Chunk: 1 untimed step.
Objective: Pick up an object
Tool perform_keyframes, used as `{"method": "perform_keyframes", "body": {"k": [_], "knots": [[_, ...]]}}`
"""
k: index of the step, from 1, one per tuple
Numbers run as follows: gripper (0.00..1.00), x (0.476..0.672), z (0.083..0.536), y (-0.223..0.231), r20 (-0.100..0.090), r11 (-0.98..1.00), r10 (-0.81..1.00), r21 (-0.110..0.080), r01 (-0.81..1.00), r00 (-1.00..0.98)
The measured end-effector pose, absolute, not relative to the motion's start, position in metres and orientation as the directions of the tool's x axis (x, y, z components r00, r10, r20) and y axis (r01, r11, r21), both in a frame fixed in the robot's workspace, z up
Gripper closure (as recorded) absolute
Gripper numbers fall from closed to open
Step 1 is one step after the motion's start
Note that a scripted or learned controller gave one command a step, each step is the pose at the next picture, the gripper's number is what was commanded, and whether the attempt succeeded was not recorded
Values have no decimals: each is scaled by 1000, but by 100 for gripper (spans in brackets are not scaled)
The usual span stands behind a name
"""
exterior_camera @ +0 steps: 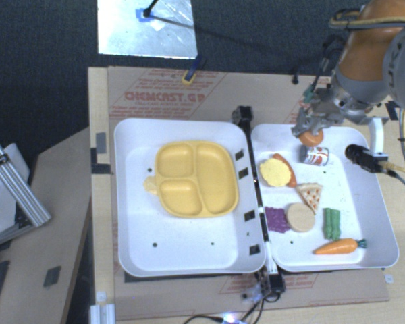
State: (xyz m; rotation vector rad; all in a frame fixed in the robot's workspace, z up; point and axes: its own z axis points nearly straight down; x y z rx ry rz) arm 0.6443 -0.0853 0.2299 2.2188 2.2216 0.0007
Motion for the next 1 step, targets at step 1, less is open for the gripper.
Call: {"method": "perform_keyframes", "body": {"k": [1], "knots": [[100, 659, 217, -81, -1, 4, 1000, 3, 1000, -4]]}}
